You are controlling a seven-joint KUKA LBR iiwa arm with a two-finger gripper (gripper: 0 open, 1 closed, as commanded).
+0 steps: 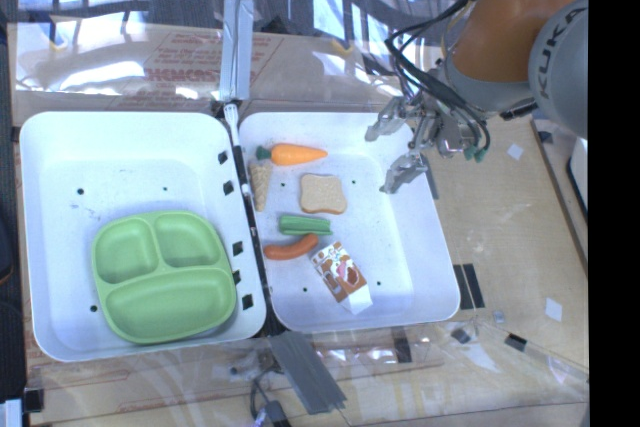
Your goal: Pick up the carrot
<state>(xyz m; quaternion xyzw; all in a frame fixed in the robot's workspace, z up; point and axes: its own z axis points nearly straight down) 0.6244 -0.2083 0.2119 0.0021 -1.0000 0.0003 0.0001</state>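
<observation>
The carrot (295, 154), orange with a small green top at its left end, lies near the back left of the right bin (420, 260). My gripper (393, 153) hangs over the right bin's back right part, well to the right of the carrot. Its two grey fingers (402, 175) are spread apart with nothing between them.
In the right bin also lie a slice of bread (323, 194), a corn cob (261, 185), a green bean pod (305, 224), a sausage (290, 248) and a small carton (341, 276). The left bin (60, 165) holds a green divided plate (163, 275).
</observation>
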